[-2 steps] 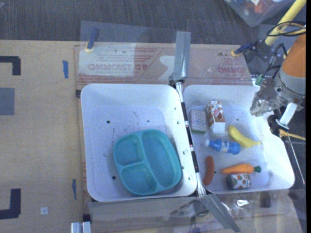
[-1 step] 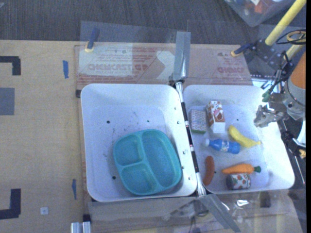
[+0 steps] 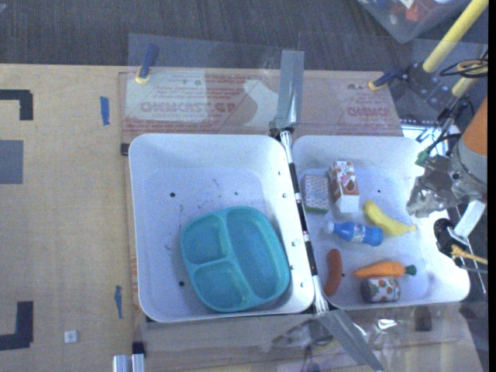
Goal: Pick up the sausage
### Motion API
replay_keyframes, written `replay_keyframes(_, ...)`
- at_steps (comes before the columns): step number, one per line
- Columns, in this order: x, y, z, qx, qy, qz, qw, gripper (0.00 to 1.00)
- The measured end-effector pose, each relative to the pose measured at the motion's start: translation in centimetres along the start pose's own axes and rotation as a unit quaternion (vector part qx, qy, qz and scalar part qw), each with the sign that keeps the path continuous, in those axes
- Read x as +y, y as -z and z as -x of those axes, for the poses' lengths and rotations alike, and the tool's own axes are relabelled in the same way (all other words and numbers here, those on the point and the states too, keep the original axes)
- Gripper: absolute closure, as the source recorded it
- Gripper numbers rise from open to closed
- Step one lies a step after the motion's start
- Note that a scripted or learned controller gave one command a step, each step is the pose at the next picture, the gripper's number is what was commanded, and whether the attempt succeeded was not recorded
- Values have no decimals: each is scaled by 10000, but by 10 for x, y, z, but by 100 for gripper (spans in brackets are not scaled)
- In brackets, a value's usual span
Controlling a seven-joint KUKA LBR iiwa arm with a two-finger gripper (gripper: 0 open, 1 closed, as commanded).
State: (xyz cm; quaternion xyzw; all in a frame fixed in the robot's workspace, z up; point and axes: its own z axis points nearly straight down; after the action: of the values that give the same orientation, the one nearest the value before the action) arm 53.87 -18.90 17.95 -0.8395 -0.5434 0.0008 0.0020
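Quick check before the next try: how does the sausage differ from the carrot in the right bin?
The sausage is plain reddish-brown; the carrot is orange with a green tip. The sausage lies lengthwise against the bin's left wall, near the divider; the carrot lies crosswise further right, just above the can. Both are small, elongated and lying flat in the right bin.

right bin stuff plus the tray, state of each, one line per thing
sausage: lying flat, near bin's left wall
carrot: lying flat
can: on its side
blue bottle: on its side
banana: lying flat
juice carton: lying down
teal tray: right way up, left bin
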Motion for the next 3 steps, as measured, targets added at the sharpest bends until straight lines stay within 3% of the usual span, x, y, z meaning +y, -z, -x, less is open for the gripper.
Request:
replay_keyframes(1,3,-26,12,-1,-1114,-5,9938,100)
replay_keyframes(2,30,-34,-8,-10,-167,31,9999,100)
replay_keyframes(3,4,-25,-32,-3,-13,3,10000,100)
